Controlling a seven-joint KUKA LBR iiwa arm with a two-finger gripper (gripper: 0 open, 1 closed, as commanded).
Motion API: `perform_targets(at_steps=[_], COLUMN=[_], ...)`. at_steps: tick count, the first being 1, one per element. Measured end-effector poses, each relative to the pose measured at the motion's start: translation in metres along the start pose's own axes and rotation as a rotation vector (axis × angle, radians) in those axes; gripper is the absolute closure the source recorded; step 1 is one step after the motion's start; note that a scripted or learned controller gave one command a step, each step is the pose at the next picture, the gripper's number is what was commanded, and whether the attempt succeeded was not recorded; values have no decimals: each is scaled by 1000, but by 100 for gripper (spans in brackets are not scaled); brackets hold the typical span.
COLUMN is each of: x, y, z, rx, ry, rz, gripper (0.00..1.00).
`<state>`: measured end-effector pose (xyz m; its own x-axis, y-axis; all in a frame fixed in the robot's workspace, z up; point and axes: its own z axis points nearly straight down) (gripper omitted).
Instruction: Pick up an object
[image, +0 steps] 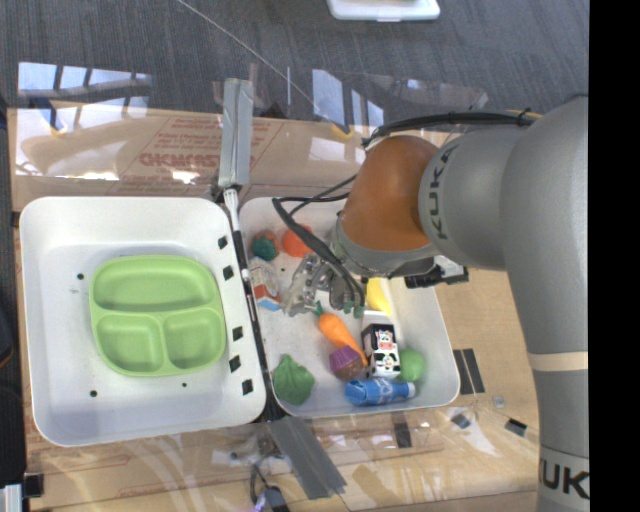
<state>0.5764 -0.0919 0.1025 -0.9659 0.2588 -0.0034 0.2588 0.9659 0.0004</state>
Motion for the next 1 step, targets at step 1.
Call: perform_targets(at_steps=[1], x=[0], y=[0], z=[0], rx=[0], ry=[1], rz=[-1], gripper=[0])
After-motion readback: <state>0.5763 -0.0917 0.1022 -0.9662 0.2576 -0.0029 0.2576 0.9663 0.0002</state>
